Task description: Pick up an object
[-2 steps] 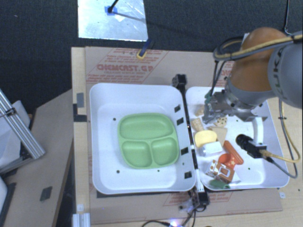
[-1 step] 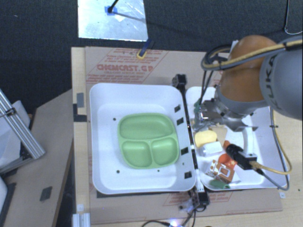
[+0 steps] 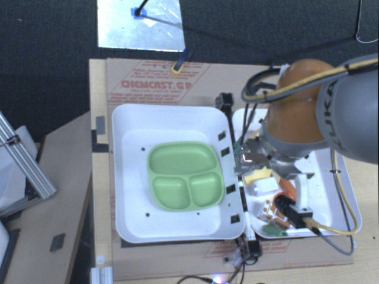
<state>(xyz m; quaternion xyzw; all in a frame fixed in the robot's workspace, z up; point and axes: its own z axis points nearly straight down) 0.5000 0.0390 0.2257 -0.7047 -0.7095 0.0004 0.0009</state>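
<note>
Green divided plate point(image 3: 181, 176) sits alone in left bin point(image 3: 127, 158). Arm wrist hangs over right bin's point(image 3: 349, 209) clutter; grip state: cannot tell. Pick looks unfinished.

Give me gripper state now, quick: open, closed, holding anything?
Gripper: cannot be told. It sits low over the right bin, above the yellow and white items, with the arm's wrist covering it.

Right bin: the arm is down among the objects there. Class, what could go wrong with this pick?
1. The objects in the right bin lie crowded together, so the arm may nudge or catch two at once.
2. It works close to the wall beside the left bin, so a bump may be likely.
3. The cable drapes over the bin and could snag.
</note>
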